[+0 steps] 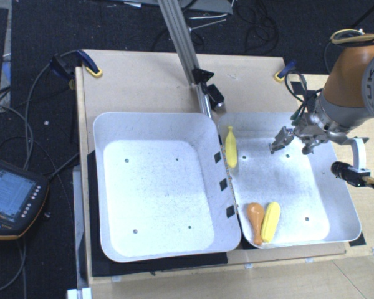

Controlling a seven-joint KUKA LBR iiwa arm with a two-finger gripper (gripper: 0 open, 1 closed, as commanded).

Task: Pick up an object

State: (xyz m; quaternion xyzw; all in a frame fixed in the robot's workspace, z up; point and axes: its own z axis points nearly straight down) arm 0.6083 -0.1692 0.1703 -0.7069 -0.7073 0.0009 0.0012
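Gripper (291,140) open and empty above right bin (311,185) far edge; yellow corn (270,222) and orange piece (255,217) at near-left corner.

- No words, numbers, brand names or signs can be read anywhere in the camera view.
- The handheld control pad (11,197) on the floor left of the bench has a lit screen, but what stands on it is too small and blurred to make out.
- The small black patches (224,184) along the edge where the two bins meet bear no lettering that can be told.
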